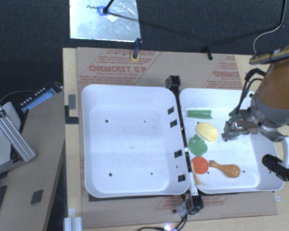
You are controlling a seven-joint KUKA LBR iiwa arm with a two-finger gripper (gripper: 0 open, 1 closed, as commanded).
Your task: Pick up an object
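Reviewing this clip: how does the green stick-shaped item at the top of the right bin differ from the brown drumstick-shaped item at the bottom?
The green stick is a flat, even bar; the brown drumstick has a thin handle widening to a bulb. The green stick lies level near the bin's far end, apart from the other items; the brown drumstick lies slightly tilted at the near end, its handle meeting the red piece. Both rest in the right bin, left of the gripper.

The right white bin (245,177) sits under my pincer (229,131), and its twin (130,129) is just left of it, the two touching, with black clips (173,124) along the seam. Both lie on printed cardboard (115,67). Far off up-left there's a shiny metal sheet (86,18), with a yellow clip (135,57) just below it.
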